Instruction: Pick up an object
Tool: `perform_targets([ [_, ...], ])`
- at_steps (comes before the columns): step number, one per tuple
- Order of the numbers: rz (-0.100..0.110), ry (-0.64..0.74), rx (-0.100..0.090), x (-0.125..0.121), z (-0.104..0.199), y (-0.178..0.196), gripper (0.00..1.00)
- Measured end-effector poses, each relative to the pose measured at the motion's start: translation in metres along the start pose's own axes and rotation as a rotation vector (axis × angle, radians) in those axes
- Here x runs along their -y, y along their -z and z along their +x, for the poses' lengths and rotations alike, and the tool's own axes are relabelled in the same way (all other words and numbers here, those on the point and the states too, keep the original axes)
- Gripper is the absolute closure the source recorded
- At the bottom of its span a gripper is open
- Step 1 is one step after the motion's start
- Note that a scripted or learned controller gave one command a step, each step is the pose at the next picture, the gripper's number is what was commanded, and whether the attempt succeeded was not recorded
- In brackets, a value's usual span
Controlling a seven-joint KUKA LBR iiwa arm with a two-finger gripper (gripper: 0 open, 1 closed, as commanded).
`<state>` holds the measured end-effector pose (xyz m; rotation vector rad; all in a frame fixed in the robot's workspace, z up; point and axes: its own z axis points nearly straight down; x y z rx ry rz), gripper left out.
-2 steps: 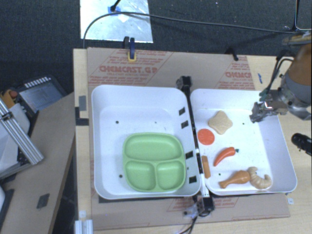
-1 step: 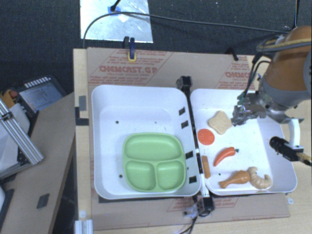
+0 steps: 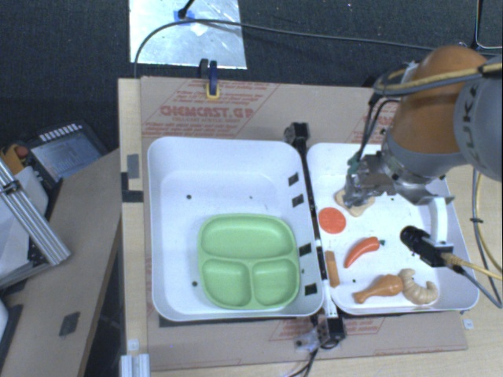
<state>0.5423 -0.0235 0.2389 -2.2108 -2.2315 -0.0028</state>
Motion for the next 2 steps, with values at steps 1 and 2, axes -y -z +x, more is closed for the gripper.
perform_targets([
  [1,-0.002,0.001,-0.001,-0.009,0.05,0.004,1.0],
  [2,0.001,-0.001,0.0,-0.008,0.099,-0.011,1.0],
])
